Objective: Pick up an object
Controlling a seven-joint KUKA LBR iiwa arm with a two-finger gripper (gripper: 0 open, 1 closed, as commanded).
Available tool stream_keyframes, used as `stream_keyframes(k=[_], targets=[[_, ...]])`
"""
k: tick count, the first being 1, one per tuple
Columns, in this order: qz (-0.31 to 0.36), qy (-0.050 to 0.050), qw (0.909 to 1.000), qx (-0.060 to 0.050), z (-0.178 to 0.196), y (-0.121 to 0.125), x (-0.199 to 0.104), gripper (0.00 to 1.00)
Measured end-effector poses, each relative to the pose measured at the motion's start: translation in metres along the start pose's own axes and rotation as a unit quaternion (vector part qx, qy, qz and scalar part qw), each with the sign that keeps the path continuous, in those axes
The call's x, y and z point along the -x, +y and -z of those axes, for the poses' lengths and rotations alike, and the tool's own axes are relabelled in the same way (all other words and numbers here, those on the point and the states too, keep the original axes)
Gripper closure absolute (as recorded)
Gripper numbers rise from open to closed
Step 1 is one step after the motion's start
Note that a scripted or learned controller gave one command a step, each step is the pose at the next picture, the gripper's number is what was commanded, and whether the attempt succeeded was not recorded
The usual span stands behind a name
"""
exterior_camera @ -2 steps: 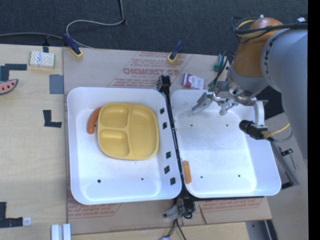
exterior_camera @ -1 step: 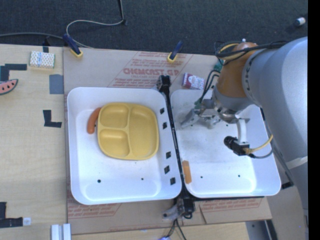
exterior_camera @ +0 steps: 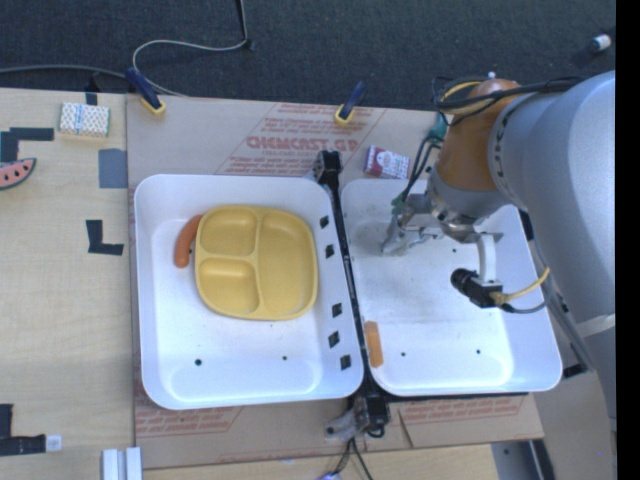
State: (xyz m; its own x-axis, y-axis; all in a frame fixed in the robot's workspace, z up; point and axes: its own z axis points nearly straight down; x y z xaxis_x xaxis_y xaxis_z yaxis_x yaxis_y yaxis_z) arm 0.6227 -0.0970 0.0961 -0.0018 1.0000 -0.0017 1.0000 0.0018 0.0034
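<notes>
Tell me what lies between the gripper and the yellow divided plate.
In the camera view, between the gripper and the yellow plate lie bare floor of the right bin and the black-clipped divider where both bins meet.

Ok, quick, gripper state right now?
Gripper: low over the right bin, nothing visible between its fingers; open or shut cannot be told.

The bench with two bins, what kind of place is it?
Probably a robot test lab, not a kitchen: two white bins sit on cardboard held by clamps, a cable trails behind, and a robot arm reaches in.
</notes>
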Motion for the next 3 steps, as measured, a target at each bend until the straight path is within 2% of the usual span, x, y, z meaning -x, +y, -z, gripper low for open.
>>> stream_keyframes(k=[2, 3], targets=[[0.001, 0.002, 1.0, -0.002, 0.0181, -0.0004, -0.0021, 1.0], [0.001, 0.001, 1.0, -0.001, 0.018, -0.0004, -0.0021, 0.0]])
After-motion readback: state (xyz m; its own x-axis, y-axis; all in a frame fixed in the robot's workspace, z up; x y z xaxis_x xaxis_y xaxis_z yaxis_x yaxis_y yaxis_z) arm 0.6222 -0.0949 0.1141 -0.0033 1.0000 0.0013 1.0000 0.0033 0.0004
